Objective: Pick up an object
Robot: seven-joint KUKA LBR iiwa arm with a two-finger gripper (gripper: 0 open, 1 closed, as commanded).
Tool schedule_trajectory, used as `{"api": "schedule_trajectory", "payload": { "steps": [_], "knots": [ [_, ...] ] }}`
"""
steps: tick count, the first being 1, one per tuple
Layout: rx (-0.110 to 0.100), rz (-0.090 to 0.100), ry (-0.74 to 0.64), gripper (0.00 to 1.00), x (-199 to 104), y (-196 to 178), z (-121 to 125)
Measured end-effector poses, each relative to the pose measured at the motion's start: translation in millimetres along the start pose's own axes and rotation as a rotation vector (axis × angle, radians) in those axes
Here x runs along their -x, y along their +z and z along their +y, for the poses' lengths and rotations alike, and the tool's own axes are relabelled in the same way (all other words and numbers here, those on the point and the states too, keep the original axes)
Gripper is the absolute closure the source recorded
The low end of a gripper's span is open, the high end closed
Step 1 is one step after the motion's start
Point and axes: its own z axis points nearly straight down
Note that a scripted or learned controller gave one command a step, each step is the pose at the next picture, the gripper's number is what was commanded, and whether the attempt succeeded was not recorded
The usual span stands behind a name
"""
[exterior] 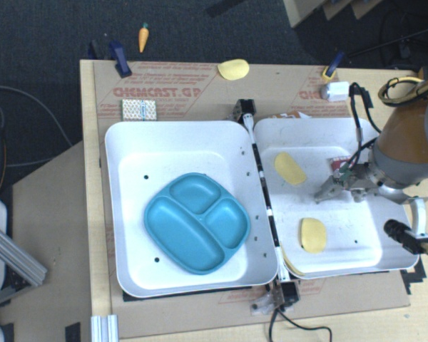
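reaching in from the right, the grey arm with its orange band (pixel 406 130) hangs its gripper (pixel 340 189) low over the right bin (pixel 328 130), its thin metal fingers seeming to point left and down toward the floor of the bin. whether the jaws are spread or pressed together cannot be told at this size, and nothing is seen between them.

2 yellow pieces lie in that bin as things to pick. the upper yellow piece (pixel 290 169) is a flat, rounded wedge, tilted, just left of the gripper. the lower yellow piece (pixel 314 234) is a flat oval, below the gripper and apart from it. both look soft, matte and low, like foam or play food. a small red and white scrap (pixel 339 165) sits just above the fingers.

the likely risk: these pieces are so flat that the fingers may close above them or slide over their smooth tops and come up bare. the gripper sits between the 2 pieces, not squarely over either, so a straight descent could meet only bare plastic. the loose cable (pixel 358 123) near the wrist might snag.

the left bin (pixel 128 148) is glossy white plastic and holds a smooth blue divided plate (pixel 196 221) with 3 compartments. a third yellow piece (pixel 233 70) rests on the cardboard bench top (pixel 171 84).
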Motion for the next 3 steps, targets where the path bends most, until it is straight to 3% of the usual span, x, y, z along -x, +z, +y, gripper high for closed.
{"api": "schedule_trajectory", "payload": {
  "steps": [1, 2, 3],
  "knots": [
    [-0.004, 0.002, -0.001, 0.00, -60, 25, -52],
    [-0.001, 0.001, 0.000, 1.00, -60, 15, -51],
    [-0.001, 0.002, -0.002, 1.00, -142, -76, -13]
  ]
}}
